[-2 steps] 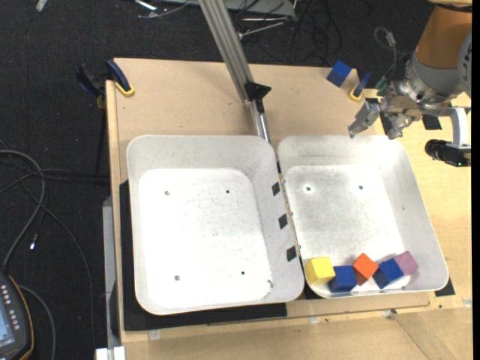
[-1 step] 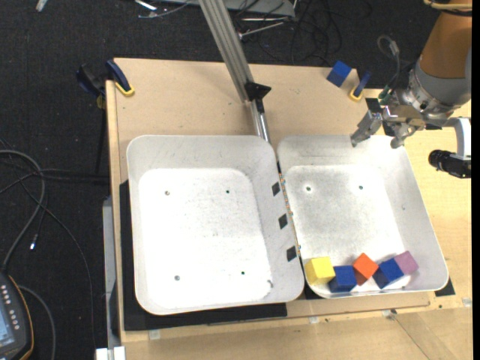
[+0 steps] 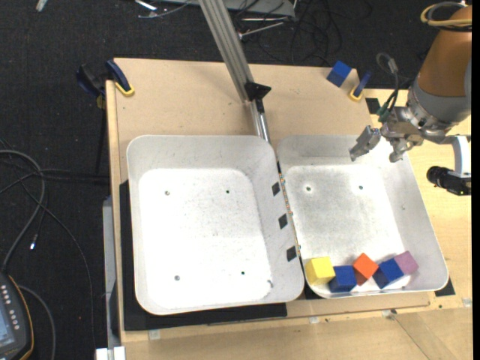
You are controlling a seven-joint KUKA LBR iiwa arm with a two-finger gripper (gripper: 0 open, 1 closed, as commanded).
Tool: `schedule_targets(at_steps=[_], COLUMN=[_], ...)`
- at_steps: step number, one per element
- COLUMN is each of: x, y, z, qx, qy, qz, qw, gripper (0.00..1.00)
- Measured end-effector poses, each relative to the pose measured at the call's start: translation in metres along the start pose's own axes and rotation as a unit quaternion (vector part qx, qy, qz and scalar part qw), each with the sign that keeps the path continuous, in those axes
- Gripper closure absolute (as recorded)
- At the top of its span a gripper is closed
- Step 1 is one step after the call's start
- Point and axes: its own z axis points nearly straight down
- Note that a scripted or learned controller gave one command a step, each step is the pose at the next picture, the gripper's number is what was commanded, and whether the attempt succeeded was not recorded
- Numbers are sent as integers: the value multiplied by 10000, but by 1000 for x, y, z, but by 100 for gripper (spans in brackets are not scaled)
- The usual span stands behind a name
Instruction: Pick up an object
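- The arm [image 3: 444,66] comes in from the right edge, its orange band high up and the grey wrist below it, bent down toward the far right corner of the right bin [image 3: 420,201].
- The gripper [image 3: 381,147] hangs over that far corner of the right bin, above the rim. Its two fingers [image 3: 363,145] are spread apart, one pointing down-left and the other down, with nothing between them.
- The blocks lie well apart from the gripper, bunched along the near edge of the right bin.
- From left to right there: a yellow block [image 3: 320,268], a blue block [image 3: 343,277] touching it, an orange block [image 3: 365,267] leaning just behind, a second blue block [image 3: 388,273], and a purple block [image 3: 406,262] nearest the right corner.
- The left bin [image 3: 150,171] sits just beside the right one, their rims meeting along the middle.
- Another blue block [image 3: 340,73] rests on the wooden bench [image 3: 187,103] beyond the bins, near the far right corner, outside both bins.
- A metal pole [image 3: 229,40] slants from the top of the view down to the gap between the bins.
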Motion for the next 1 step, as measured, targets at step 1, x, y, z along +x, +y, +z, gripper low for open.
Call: schedule_targets(at_steps=[1], x=[7], y=[15], z=[20], qx=[-15], qy=[-3], qz=[-24], qw=[10000], gripper=[0])
